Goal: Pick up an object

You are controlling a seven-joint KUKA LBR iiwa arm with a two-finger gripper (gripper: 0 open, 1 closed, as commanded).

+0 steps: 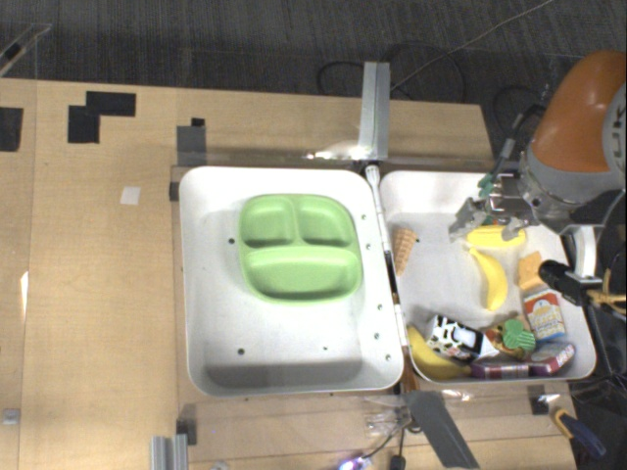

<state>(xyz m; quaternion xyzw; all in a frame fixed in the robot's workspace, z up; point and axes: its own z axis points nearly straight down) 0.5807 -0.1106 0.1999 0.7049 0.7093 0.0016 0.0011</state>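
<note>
The banana [493, 274] lies in the right bin [426, 282], toward its upper right part, a curved yellow toy whose top end sits directly under the gripper [487, 215]. It looks like a light, stiff plastic piece with a smooth and probably slippery skin, so I judge the best hold to be across its narrower upper part or mid-curve, where the jaws can straddle the width, not along its length. The gripper hangs over that top end, but whether the jaws are wide or narrow I cannot tell, since the wrist covers them, and nothing is visibly held between them. Around the banana there is one waffle cone [403, 247] by the bin's left wall, one orange block [530, 269] just to its right, one small carton [542, 316] below that, one green piece [519, 340], one black-and-white spotted toy [453, 336] resting on one second yellow piece [433, 355] at the lower left corner, and one dark red marker [519, 367] along the bottom wall. The left bin [211, 351] holds one green divided tray [298, 246] with three compartments. Two bins sit side by side on the bench [88, 292].
</note>
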